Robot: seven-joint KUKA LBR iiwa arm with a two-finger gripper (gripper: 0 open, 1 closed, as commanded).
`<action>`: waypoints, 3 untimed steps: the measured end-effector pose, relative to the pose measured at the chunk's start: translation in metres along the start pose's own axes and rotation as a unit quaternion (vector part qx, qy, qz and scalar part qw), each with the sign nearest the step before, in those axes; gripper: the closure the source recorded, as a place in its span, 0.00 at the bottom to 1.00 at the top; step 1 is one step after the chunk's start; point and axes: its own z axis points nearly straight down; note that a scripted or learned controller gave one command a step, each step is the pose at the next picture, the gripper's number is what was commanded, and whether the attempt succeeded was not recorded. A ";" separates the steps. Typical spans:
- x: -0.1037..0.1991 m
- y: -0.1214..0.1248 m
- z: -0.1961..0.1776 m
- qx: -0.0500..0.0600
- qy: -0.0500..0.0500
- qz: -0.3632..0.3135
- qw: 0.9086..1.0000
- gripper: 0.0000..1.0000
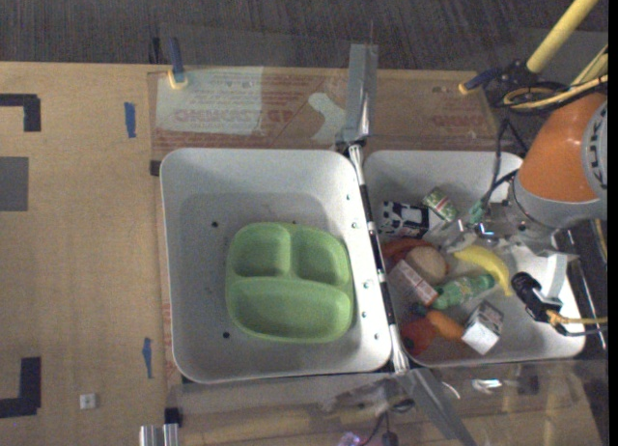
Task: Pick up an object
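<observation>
**Arm over the crowded right bin, hand state unclear**

A cardboard-covered table [77, 270] is seen from above, carrying two shallow white bins side by side. The left bin [193, 183] is occupied by a green divided plate [288, 282], which lies flat near its middle, well apart from everything else.

The right bin [406, 172] is crowded with small items. The grey arm with its orange band [565, 159] is reached in from the right, and the hand [483, 227] is lowered over the upper middle of the pile. Whether its fingers are spread or closed cannot be told, and nothing can be seen held between them.

Just beside the hand a yellow banana [486, 264] is found, with a green bottle [462, 290] lying below it. A brown round item [427, 263] is pressed against a pinkish packet [412, 283]. A black-and-white carton [404, 217] is set against the dividing wall, and a small green-labelled can [441, 205] is tilted next to it. Lower down, an orange carrot-like piece [446, 324] is laid beside a red item [417, 335], and a small white box [482, 331] is placed near the front wall.

The items overlap closely, so several outlines are partly hidden. The arm is cut off at the right edge. Cables [541, 304] are draped over the bin's right side.
</observation>
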 end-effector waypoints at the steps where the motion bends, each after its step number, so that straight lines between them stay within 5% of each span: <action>1: 0.000 0.001 -0.011 -0.002 0.000 0.000 1.000 1.00; 2: -0.057 -0.035 -0.001 0.001 -0.001 0.023 1.000 1.00; 3: -0.050 -0.084 -0.001 0.000 0.000 0.092 0.996 1.00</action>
